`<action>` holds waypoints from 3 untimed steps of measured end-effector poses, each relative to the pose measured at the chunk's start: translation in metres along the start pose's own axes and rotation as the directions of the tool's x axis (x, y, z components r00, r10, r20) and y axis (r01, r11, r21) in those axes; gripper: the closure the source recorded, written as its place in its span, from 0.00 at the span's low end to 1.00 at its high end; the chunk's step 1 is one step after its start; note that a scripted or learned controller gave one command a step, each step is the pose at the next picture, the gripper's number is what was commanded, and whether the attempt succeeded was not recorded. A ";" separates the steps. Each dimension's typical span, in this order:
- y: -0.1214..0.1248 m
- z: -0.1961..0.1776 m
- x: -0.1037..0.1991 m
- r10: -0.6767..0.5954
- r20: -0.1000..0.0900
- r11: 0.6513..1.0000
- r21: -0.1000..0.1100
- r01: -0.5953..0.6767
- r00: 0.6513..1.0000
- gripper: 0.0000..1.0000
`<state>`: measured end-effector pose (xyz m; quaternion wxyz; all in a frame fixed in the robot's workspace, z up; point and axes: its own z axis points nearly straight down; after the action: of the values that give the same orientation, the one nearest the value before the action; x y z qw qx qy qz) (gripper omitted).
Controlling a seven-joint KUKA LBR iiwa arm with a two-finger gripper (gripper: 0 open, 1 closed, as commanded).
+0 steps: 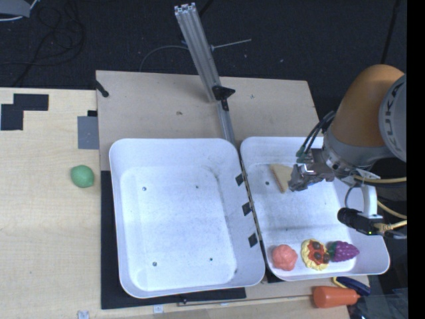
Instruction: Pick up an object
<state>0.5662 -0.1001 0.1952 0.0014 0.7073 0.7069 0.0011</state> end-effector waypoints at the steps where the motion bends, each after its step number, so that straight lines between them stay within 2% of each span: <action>1: -0.005 -0.044 -0.001 0.000 0.000 1.000 0.000 0.000 1.000 1.00; 2: -0.005 -0.096 -0.002 0.000 0.000 1.000 -0.001 0.000 1.000 1.00; 3: -0.019 -0.072 0.050 -0.004 -0.001 1.000 0.006 0.004 1.000 1.00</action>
<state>0.5465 -0.0505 0.2674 -0.0010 0.7059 0.7083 -0.0004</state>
